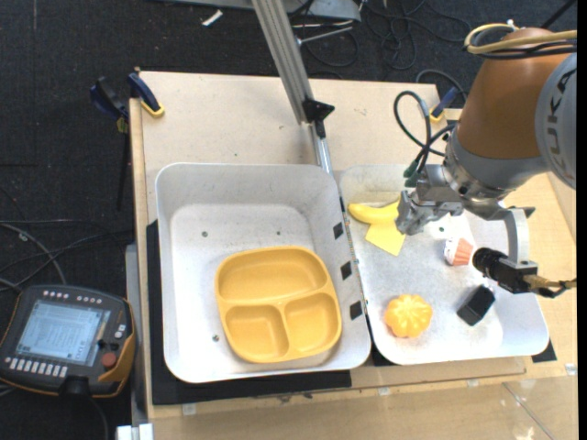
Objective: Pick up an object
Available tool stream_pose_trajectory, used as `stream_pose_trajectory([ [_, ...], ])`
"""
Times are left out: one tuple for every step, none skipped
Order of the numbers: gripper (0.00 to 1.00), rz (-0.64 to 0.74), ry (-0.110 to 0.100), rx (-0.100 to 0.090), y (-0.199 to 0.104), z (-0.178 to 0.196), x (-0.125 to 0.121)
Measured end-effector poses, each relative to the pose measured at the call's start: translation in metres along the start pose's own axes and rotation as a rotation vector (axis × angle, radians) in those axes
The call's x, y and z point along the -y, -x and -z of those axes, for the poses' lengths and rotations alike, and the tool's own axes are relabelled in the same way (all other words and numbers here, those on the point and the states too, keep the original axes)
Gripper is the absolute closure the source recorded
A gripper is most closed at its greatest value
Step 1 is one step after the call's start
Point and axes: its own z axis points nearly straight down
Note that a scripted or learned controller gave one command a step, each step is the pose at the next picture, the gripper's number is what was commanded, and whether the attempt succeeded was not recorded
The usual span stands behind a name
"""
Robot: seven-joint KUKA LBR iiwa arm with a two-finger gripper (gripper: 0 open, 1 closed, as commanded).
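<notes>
The right bin (516, 335) holds a yellow banana (370, 213) at its far left. A flat yellow square (386, 238) lies just in front of the banana. Nearer the front are a ribbed orange fruit (407, 315) and a small black block (475, 305), with a white and orange piece (457, 251) further back. My gripper (409, 218) hangs low over the banana's right end and the yellow square's far corner. The wrist hides where it meets them. I see nothing lifted off the bin floor.
The left bin (183, 183) holds a yellow three-compartment tray (275, 302). A slanted metal pole (289, 53) ends at the ridge between the bins. A clamp (138, 94) sits at the bench's far left corner, and a teach pendant (64, 337) lies off the bench.
</notes>
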Motion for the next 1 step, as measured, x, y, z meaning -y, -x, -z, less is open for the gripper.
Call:
stream_pose_trajectory([
  [1.00,-0.001,0.000,0.001,-0.0450,-0.0060,-0.0026],
])
